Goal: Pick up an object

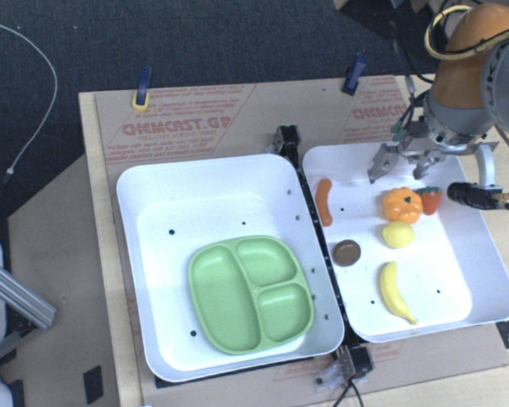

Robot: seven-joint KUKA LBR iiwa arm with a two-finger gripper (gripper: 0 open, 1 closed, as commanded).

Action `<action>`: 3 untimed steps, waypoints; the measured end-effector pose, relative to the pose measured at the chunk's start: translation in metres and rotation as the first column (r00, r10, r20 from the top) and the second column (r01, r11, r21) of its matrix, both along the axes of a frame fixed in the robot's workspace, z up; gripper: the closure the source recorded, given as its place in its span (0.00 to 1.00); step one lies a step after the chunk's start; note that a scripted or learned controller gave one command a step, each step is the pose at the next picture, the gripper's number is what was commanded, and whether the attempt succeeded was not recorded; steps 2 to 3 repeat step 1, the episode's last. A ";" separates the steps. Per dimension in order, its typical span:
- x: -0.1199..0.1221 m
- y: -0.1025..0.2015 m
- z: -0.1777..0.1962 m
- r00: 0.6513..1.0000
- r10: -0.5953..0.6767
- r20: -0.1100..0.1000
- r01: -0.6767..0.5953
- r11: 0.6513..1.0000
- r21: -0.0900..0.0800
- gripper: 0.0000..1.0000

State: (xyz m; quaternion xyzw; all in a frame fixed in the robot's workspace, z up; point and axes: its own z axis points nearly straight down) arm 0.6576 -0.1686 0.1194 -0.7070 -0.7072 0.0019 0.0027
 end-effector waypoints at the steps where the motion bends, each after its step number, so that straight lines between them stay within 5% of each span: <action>1: 0.002 0.000 0.015 1.000 0.001 0.008 -0.001 1.000 -0.002 1.00; 3: 0.002 0.000 0.015 1.000 0.001 0.008 -0.001 1.000 -0.002 1.00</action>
